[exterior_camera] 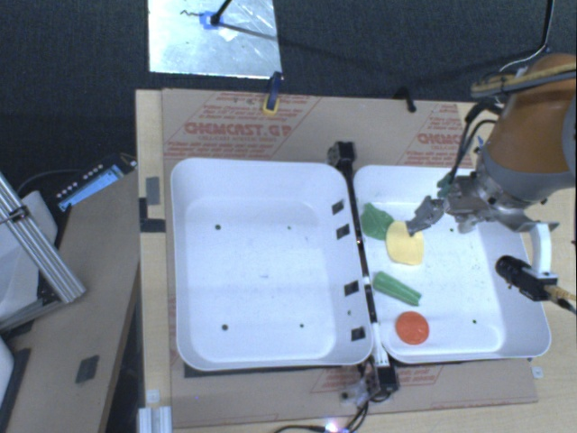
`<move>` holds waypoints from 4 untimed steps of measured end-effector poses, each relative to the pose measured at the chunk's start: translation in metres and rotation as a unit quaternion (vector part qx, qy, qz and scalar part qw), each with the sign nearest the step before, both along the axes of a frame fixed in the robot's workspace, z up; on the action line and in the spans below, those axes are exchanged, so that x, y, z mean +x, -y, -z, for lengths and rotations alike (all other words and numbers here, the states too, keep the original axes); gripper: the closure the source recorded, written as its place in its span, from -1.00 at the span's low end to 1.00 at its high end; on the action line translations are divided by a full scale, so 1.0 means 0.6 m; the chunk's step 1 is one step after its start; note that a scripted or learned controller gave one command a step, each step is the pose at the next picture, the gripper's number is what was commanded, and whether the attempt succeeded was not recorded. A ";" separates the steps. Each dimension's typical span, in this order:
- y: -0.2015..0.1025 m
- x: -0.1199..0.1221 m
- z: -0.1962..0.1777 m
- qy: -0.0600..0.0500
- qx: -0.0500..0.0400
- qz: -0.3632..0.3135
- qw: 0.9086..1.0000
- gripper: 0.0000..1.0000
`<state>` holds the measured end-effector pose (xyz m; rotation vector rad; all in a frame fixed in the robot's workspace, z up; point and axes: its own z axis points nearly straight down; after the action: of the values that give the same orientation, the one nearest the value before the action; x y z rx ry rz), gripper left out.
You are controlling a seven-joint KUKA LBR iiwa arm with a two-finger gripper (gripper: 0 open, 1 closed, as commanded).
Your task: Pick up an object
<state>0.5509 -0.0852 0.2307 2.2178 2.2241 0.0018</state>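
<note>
The right bin [487,332] holds a yellow piece [406,246], a light green piece [376,216] just left of and above it, a darker green pod-shaped piece [397,288] below it, and an orange-red round piece [413,328] near the front wall. My gripper [418,221] reaches in from the right and hangs at the yellow piece's upper right edge, very close to it or touching it. No object can be seen lifted off the bin floor.
The left bin [261,332] lies beside the right one, with a black clipped divider [353,260] between them. Both rest on a cardboard sheet [243,120]. A shiny metal plate [214,25] lies at the back.
</note>
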 end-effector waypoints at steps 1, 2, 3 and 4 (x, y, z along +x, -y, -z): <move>-0.074 0.072 0.030 0.001 0.001 -0.003 1.000 -1.00; -0.166 0.083 0.078 -0.001 0.001 -0.003 1.000 -1.00; -0.276 0.080 0.077 0.000 0.002 -0.004 1.000 -1.00; -0.268 0.081 0.059 0.001 0.001 -0.001 1.000 1.00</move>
<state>0.5996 0.0754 0.1956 2.2148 2.2262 0.0053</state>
